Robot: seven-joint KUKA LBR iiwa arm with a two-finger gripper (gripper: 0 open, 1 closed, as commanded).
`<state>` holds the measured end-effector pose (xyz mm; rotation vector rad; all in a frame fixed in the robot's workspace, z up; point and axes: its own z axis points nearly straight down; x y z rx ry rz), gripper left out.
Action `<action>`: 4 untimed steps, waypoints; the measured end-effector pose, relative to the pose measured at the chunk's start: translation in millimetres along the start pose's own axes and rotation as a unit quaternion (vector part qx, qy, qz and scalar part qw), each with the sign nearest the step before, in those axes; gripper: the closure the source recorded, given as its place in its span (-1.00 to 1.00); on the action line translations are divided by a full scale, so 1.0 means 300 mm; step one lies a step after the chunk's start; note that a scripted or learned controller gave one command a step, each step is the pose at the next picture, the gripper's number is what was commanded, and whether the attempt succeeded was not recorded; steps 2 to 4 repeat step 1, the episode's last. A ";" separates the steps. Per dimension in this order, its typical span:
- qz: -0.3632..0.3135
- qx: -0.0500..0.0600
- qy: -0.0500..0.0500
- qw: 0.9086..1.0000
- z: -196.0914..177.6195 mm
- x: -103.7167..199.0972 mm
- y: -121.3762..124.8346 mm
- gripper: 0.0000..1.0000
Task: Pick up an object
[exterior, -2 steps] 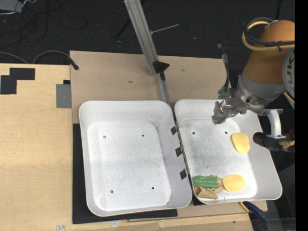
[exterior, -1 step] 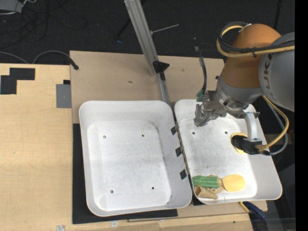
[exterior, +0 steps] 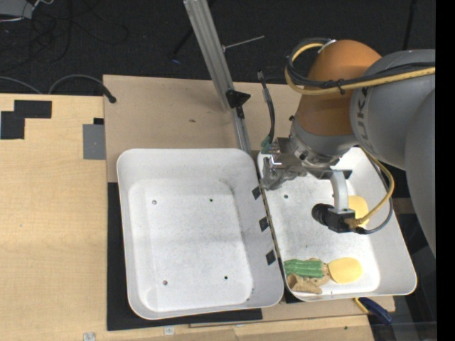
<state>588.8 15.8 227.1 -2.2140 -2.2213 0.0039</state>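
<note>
Bins sat side by side. Over the right bin's [exterior: 302, 222] far left edge hung the gripper [exterior: 272, 168]; I could not tell if it was spread or pressed together. In the near corner lay a green toy [exterior: 303, 266], then a yellow disc [exterior: 345, 269]. The toy looked soft and light, so pinching its middle seemed best.

a slanted silver aluminium rail [exterior: 212, 48] stands behind a shallow white plastic left bin [exterior: 185, 240] and its matching right bin [exterior: 306, 233], both on a black mat [exterior: 114, 247] over a pale wooden bench [exterior: 50, 226].
</note>
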 end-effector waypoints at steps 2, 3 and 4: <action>0.000 0.000 0.000 1.000 0.028 0.157 -0.020 1.00; 0.000 0.000 0.000 1.000 0.028 0.157 -0.020 1.00; 0.000 0.000 0.000 1.000 0.028 0.157 -0.020 1.00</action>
